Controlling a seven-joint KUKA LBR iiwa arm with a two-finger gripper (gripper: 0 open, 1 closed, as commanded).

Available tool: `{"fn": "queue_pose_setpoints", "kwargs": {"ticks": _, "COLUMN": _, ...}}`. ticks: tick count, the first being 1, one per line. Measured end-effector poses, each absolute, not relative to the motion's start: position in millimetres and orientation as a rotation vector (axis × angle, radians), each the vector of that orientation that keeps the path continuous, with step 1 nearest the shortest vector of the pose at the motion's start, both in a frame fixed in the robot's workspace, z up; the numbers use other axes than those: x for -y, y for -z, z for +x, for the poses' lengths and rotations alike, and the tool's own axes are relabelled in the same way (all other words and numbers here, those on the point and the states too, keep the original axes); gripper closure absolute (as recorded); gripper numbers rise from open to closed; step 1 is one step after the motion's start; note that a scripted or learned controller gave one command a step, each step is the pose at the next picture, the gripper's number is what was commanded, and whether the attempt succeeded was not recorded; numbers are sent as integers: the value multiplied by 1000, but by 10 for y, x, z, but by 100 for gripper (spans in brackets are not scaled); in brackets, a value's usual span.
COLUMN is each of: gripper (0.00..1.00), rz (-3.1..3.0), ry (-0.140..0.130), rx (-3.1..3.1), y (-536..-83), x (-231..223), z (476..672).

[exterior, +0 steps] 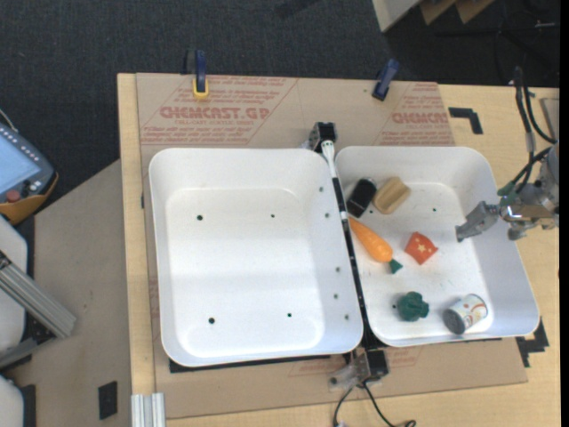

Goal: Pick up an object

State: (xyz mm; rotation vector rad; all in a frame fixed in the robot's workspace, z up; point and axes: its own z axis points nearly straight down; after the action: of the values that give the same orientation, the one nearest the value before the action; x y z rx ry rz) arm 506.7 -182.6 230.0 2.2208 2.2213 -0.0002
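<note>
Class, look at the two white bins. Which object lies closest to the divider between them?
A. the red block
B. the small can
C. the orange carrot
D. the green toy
C: the orange carrot has its tip right beside the divider; the others lie further right.

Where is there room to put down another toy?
The left bin has a wide bare floor. In the right bin, it is crowded near the divider: black block, tan block, carrot, red piece. Bare floor lies between the red piece and the pincer.
</note>
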Motion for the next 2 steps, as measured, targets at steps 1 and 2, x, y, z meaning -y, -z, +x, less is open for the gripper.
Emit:
{"fn": "queue_pose_setpoints", "kwargs": {"ticks": 1, "gripper": 0, "rz": 2215, "ry": -2, "rx": -2227, "y": -1786, "x": 1483, "z": 5621}}
{"fn": "queue_pose_setpoints", "kwargs": {"ticks": 2, "gripper": 0, "rz": 2223, "ry": 4, "rx": -2230, "y": -1269, "x": 1195, "z": 5641}}
